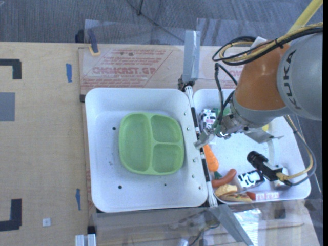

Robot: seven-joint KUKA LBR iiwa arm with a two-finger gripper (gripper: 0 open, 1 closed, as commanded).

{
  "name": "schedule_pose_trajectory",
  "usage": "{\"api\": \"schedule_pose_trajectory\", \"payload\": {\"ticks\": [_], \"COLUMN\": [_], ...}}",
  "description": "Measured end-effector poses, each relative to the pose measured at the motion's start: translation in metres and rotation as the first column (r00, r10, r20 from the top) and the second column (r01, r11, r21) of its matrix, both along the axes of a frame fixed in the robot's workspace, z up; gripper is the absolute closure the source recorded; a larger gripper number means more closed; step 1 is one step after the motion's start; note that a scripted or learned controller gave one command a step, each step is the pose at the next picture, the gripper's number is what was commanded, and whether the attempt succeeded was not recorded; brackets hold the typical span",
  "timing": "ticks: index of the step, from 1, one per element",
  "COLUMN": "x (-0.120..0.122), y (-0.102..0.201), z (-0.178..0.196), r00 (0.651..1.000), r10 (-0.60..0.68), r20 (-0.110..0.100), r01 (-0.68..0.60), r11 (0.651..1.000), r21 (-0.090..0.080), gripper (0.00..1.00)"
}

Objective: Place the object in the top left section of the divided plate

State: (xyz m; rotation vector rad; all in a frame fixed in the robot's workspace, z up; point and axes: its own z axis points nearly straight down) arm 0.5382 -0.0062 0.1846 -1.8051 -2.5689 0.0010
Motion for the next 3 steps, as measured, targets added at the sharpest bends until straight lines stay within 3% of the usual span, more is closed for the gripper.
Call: {"api": "schedule_pose_trajectory", "payload": {"ticks": [1, 2, 3], "x": [0.001, -0.007, 0.006], "y": [0.000, 0.038, 0.062], "z": [0.010, 0.027, 0.020], "r00": [1.000, 0.995, 0.974], "r10": [0.000, 0.103, 0.229], "r20": [0.003, 0.005, 0.006], "r01": [0.000, -0.103, -0.229], "r11": [1.000, 0.995, 0.974], "r21": [-0.001, -0.001, -0.002], "gripper": [1.00, 1.00, 1.00]}}
